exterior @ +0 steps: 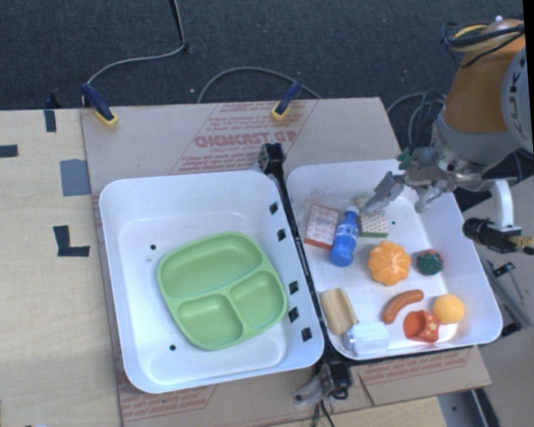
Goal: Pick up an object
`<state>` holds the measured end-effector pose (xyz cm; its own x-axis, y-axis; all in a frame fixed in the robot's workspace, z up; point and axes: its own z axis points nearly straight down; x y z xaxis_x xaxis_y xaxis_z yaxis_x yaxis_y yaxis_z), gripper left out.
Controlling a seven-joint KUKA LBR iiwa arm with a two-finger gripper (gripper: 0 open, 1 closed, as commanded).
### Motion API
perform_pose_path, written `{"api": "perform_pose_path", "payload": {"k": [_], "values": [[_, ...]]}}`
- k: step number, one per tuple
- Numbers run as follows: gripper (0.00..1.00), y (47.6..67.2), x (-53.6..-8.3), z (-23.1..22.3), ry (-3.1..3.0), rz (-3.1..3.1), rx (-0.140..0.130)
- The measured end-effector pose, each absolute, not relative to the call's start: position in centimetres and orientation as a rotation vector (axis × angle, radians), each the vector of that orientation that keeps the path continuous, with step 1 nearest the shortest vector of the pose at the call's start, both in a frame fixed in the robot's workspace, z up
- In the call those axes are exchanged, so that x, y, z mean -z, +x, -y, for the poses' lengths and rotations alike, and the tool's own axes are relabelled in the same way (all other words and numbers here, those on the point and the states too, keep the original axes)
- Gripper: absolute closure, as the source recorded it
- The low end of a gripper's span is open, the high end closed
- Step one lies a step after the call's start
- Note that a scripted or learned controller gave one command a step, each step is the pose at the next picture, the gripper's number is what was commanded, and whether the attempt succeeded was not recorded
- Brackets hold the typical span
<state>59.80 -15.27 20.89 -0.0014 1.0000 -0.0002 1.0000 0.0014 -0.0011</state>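
Note:
My gripper [397, 201] hangs over the back of the right bin [479, 274], open, with nothing between its fingers. Its left finger [379, 194] reaches toward a small pale waffle-like piece [374, 222]. Just in front of it lie a blue bottle [344, 239] and a red-and-white packet [322, 224]. An orange pumpkin-like toy [390, 263] and a dark green and red toy [427, 262] sit mid-bin. Near the front are a sausage [402, 304], a red pepper [420, 327], a yellow lemon [448, 309], a bread piece [337, 310] and a white block [367, 338].
The left bin [128, 265] holds a green divided plate [222, 290]. Black clips line the wall shared by the two bins [289, 243]. Cables run behind the bins and at the right, beside the arm.

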Motion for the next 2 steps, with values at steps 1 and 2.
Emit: {"api": "perform_pose_path", "payload": {"k": [1, 2], "values": [[0.0, 53.8, -8.6, 16.6, -2.221, 2.223, 0.002], [1.0, 53.8, -9.7, 16.6, -2.223, 2.226, 0.003]]}}
